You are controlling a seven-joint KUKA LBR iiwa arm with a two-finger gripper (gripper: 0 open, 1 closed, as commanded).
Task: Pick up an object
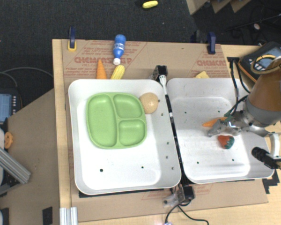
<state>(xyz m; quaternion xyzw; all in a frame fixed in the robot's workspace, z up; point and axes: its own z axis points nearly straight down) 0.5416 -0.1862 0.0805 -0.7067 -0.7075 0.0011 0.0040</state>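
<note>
Faintly, "CHEMGLASS" on cardboard (145,55); gripper (220,127) over right bin (196,168), grip state can't tell.

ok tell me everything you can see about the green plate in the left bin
The green plate is a light green divided tray of what looks like plastic, with rounded corners and three compartments: one long one on its left, two smaller ones on its right. It lies flat, face up, in the upper middle of the left bin. A tan ball sits against its upper right corner.
</note>
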